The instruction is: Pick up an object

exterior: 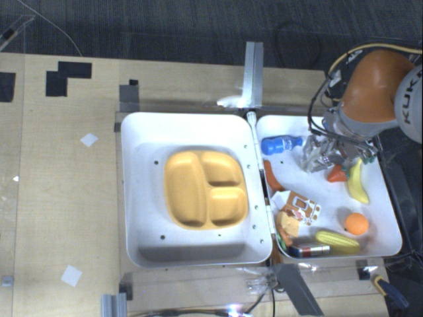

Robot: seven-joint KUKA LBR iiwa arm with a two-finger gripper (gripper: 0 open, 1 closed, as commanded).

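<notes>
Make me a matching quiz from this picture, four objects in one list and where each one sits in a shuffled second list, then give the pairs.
1. yellow sectioned plastic tray
2. blue plastic bottle
3. round orange fruit
4. yellow banana

A. right bin, near front right corner
B. left bin, middle
C. right bin, right side, below the gripper
D. right bin, back left

Pairs: 1-B, 2-D, 3-A, 4-C

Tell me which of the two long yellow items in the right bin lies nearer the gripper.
The banana, lying along the bin's right side just beside the gripper. The corn cob lies far off, by the bin's near edge, below the orange.
</notes>
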